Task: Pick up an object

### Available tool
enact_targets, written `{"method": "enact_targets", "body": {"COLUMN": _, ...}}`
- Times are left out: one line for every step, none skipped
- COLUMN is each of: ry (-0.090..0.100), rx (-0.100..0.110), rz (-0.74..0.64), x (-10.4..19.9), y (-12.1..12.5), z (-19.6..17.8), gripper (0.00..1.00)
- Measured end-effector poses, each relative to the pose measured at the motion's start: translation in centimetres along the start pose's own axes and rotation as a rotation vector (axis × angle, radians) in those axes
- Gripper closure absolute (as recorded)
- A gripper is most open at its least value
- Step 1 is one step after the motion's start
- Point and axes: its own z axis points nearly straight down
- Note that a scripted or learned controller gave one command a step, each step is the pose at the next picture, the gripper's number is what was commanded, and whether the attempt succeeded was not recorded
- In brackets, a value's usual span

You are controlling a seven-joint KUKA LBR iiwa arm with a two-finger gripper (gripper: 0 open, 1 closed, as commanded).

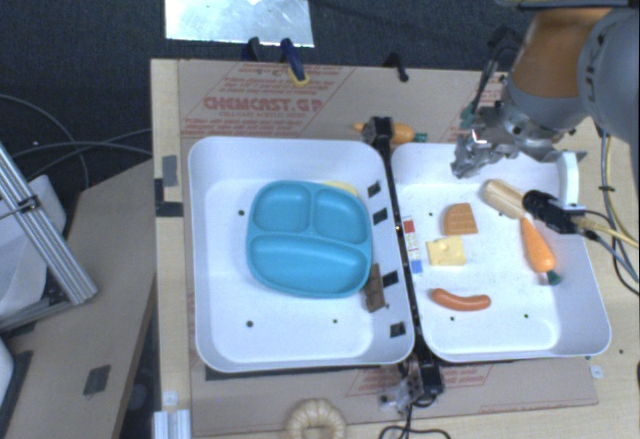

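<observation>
My gripper (468,160) hangs over the far left corner of the right bin (575,327), pointing down, with nothing seen in it. Below and in front of it lie a brown bread-like slice (460,219) and a yellow cheese square (446,251). A tan cylinder (501,195) lies just right of the gripper. An orange carrot (538,245) rests near the right wall. A red-orange sausage (461,300) lies toward the bin's front.
The left bin (215,227) holds a blue compartment plate (309,237), a yellow piece (342,187) peeking from behind it, and a small brown thing (375,290) by the divider. An orange-yellow object (400,134) sits beyond the bins. A pale ring (318,419) lies at the bench's front.
</observation>
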Motion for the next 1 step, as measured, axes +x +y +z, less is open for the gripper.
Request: {"method": "enact_targets", "body": {"ry": -0.001, "rx": -0.003, "rz": 0.004, "x": -1.06, "y": 0.59, "z": 0.30, "gripper": 1.00}}
